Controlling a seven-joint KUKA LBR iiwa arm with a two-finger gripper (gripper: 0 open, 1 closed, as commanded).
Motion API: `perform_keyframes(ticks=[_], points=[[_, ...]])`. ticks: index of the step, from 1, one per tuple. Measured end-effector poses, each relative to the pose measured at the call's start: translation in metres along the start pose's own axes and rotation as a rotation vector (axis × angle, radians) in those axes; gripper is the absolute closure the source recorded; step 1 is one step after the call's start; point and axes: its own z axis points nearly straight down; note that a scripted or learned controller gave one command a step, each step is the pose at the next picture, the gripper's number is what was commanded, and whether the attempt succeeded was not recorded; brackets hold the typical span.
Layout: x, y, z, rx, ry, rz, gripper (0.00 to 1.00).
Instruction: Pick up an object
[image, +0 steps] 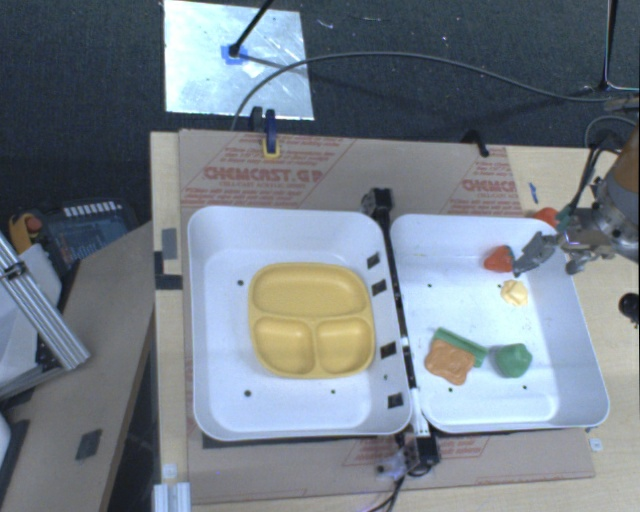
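I've got the gripper (555, 255) at the far right of the cam view, over the upper right corner of the right bin (590, 385). Two fingers are visible, spread apart w/ nothing between them, so jaws are released. The left fingertip (524, 262) sits just beside a red-orange piece (499, 260), looks like touching or nearly so; can't tell which from this angle.

Other stuff in the right bin: a small pale yellow piece (514, 292) just below the fingertip, apart from it. Lower down, an orange toy block (449, 361) w/ a green bar (460, 345) lying across its top edge, touching. A green rounded piece (513, 360) sits near those on the right, slightly apart.

Left bin (215, 250) holds a yellow divided plate (310, 318), three compartments, lying flat about mid-bin.

Both bins sit side by side on a cardboard sheet (330, 165) w/ red print. A blue/yellow clamp (269, 132) is on the sheet's far edge. Grey arm enters from the right, orange band partly seen at the frame edge.
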Motion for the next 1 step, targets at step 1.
perform_keyframes(ticks=[1], points=[[0.0008, 0.0025, -0.0074, -0.012, -0.002, -0.003, 0.0]])
